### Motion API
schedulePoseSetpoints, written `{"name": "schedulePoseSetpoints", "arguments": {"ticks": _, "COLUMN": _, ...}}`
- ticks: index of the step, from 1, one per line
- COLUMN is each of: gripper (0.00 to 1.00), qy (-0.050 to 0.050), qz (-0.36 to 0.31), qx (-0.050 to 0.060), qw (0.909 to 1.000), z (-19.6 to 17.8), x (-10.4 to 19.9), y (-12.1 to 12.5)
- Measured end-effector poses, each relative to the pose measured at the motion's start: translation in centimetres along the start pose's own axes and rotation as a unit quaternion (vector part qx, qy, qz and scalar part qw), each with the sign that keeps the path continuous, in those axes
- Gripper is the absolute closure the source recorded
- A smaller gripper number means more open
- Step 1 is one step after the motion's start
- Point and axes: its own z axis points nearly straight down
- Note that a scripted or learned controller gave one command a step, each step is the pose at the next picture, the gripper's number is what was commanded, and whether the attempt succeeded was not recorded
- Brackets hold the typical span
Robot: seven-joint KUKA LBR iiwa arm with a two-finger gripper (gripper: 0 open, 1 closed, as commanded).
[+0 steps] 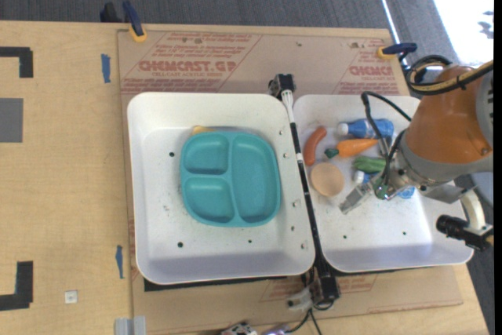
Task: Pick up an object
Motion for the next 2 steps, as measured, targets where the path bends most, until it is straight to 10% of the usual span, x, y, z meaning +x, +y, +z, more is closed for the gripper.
{"name": "schedulePoseSetpoints", "arguments": {"ticks": 1, "gripper": 0.0, "qy": -0.001, "qz": -0.022, "qx": -0.001, "qw": 0.9998, "z": 0.9, "x": -2.5, "y": 5.2}}
{"name": "schedulePoseSetpoints", "arguments": {"ticks": 2, "gripper": 0.0, "qy": -0.002, "qz": -0.219, "qx": -0.002, "qw": 0.9757, "z": 2.9, "x": -4.1, "y": 11.4}}
